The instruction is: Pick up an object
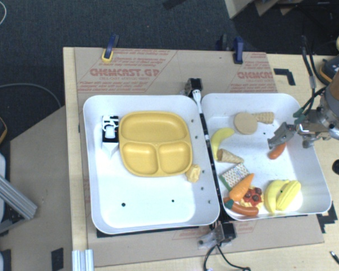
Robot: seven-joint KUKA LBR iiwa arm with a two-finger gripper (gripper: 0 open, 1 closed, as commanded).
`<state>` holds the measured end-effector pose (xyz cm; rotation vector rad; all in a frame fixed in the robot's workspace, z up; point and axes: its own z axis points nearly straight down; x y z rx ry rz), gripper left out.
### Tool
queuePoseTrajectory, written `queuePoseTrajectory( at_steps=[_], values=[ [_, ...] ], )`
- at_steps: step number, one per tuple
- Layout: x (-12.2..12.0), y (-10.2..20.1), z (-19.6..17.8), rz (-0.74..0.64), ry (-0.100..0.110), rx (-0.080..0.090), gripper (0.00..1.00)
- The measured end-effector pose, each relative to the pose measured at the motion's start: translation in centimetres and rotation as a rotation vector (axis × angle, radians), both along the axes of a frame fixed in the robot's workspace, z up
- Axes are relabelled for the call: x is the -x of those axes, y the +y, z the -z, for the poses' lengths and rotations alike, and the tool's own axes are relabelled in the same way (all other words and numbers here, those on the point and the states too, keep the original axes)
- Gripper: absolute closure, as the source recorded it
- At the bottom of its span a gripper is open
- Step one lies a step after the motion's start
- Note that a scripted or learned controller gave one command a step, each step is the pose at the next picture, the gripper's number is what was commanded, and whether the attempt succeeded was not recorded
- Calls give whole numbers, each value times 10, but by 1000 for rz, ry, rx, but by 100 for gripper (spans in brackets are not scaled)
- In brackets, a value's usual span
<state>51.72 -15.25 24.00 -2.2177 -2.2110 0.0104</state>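
Observation:
My gripper (295,138) hangs over the right part of the right bin (312,171), reaching in from the right, and looks open. A small orange-red toy piece (277,151) lies just below its left fingertip (281,135), not between the fingers. Elsewhere in this bin are a tan round biscuit (246,123), a ridged cracker (265,117), a banana (220,139), a cone (230,157), a checked cracker (234,175), a carrot (241,186), red berries (252,195), a sausage (243,209) and a yellow banana bunch (282,193).
The left bin (152,210) holds a yellow divided plate (155,143), a black-and-white item (109,130) at its left, and a small pale yellow piece (193,174). A black divider (203,134) runs between the bins. Clamps stand at the bench's back edge.

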Motion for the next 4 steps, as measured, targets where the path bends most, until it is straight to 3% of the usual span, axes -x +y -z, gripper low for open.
queuePoseTrajectory(
  at_steps=[1,4],
  values=[
    [-2,0,-6,-3,-12,2,0],
    [0,-5,158,-3,-8,1,0]
  ],
)
